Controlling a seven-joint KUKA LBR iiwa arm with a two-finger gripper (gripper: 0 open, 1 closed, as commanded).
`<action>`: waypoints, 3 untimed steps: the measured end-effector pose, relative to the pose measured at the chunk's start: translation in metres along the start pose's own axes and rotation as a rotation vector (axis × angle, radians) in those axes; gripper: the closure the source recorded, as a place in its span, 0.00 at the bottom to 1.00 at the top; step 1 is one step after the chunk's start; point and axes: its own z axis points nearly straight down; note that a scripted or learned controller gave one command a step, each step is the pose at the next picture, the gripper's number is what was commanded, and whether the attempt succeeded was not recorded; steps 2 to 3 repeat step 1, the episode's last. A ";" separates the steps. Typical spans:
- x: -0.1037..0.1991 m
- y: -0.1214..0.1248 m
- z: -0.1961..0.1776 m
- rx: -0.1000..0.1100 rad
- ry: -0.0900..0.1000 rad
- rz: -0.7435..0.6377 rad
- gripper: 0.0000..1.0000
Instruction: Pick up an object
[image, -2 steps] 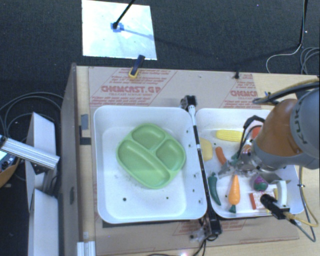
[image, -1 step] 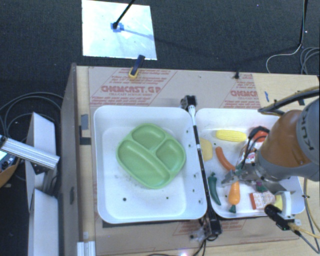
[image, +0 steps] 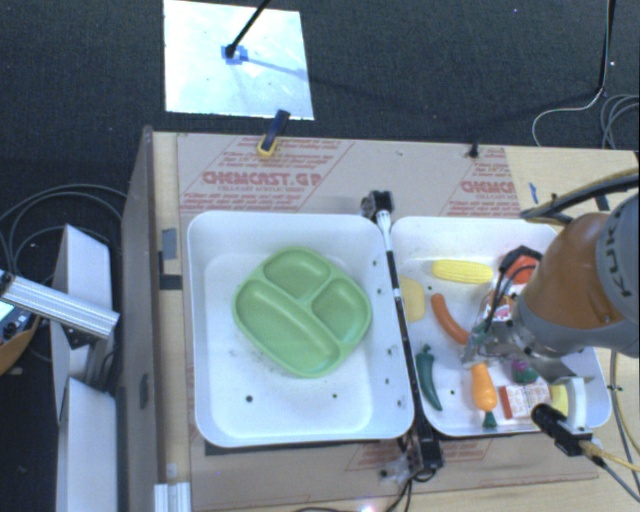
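On the cardboard-topped bench (image: 300, 165), two white bins (image: 215, 300)

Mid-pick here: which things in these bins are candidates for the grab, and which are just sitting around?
Job:
pincer
hot dog
carrot
green pepper
corn cob

Lying about:
green divided plate in the left bin
cardboard sheet
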 end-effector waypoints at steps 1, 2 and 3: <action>0.070 0.027 -0.094 -0.006 -0.001 -0.010 1.00; 0.070 0.027 -0.094 -0.006 -0.001 -0.010 1.00; 0.070 0.027 -0.094 -0.006 -0.001 -0.010 1.00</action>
